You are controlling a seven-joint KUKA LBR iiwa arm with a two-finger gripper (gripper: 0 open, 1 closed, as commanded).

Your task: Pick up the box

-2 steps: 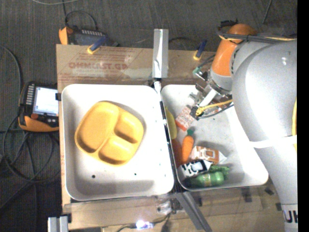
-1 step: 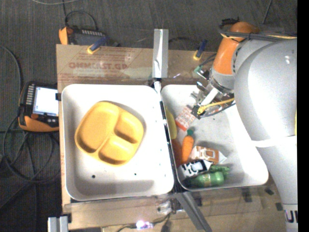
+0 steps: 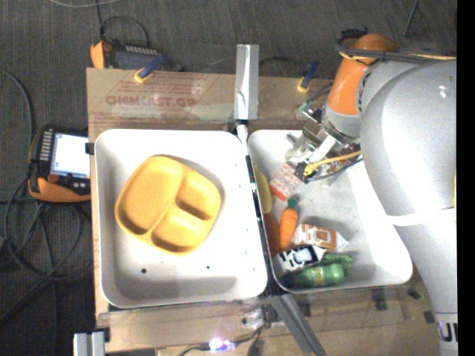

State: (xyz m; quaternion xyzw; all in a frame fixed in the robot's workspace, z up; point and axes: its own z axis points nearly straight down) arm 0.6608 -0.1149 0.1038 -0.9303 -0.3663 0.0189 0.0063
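Two white bins on bench; my gripper (image 3: 310, 153) low over right bin (image 3: 371, 221) far end; grip state unclear. Box (image 3: 319, 237) lies nearer front, touching carrot (image 3: 286, 225) and bottle (image 3: 320, 274) — risk grabbing neighbour instead

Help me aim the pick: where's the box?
The box lies in the right bin, toward its near edge, beside the carrot and above the green bottle.
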